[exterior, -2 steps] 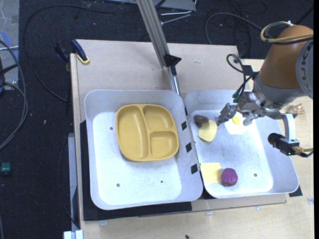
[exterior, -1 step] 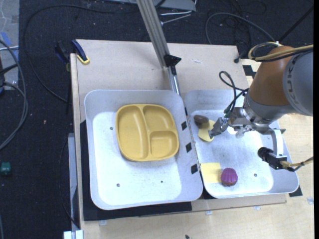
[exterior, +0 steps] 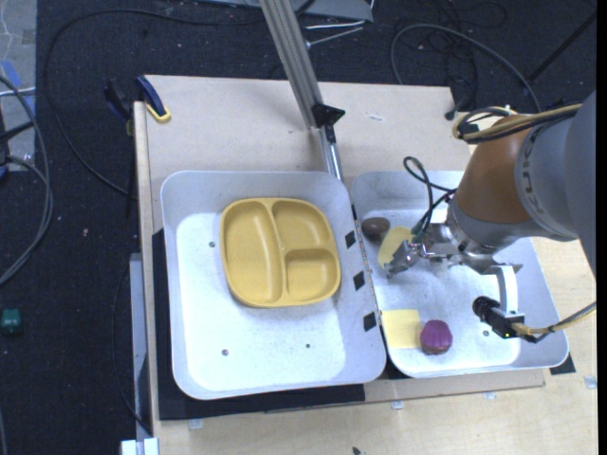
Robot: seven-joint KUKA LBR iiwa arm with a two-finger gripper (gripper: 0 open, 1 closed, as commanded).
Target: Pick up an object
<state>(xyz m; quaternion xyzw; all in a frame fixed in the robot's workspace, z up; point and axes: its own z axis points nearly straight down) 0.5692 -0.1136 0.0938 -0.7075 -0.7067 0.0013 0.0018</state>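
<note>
Plywood bench carries both bins. Reaching from three o'clock, the arm sets its gripper (finger state unclear) over the right bin, touching a pale yellow object; brown object at eleven, yellow block and purple object at six. Left bin holds a yellow divided plate.

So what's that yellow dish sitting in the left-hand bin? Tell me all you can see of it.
The yellow dish is a rounded-square tray, plastic by its look, matte mustard yellow. Raised ridges split it into three compartments: one long one on its left side and two smaller ones on its right. All three look bare. It lies flat, right side up, slightly turned, in the upper middle of the left white bin, touching only the bin's floor.
</note>
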